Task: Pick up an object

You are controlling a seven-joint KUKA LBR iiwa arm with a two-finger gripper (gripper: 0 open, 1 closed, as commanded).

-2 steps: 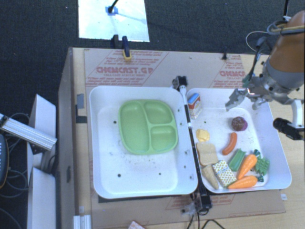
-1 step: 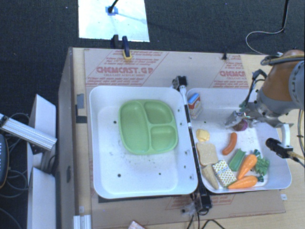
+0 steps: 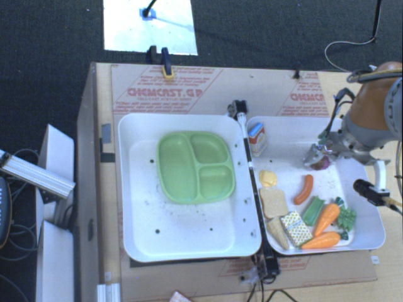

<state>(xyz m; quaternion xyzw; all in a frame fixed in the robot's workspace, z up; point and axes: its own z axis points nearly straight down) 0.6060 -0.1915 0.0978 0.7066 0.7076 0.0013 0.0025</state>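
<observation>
Dark carpet surrounded a brown bench (image 3: 189,90) that carried two shallow white bins side by side. In the left bin (image 3: 141,231) lay a green divided plate (image 3: 195,167). The right bin (image 3: 371,234) held toy food: a small carton (image 3: 255,137) at the rear left corner, a yellow piece (image 3: 267,178), a red sausage (image 3: 303,189), a slice of bread (image 3: 274,201), a patterned cracker (image 3: 296,228), a green pod (image 3: 313,210), two carrots (image 3: 326,219) and a bit of broccoli (image 3: 346,217), most of it crowded at the front. The grey and orange arm (image 3: 373,109) reached in from the right, and its tool (image 3: 318,156) sat low near the bin's rear right, over a small dark purplish object (image 3: 322,163). Whether the tool was released or clenched could not be told; nothing clearly lay between its fingers. The likely risk was a miss: the dark object was small and partly hidden, so the fingers could close beside it or nudge it away. A grab among the crowded front items could also catch two at once or scatter them.
</observation>
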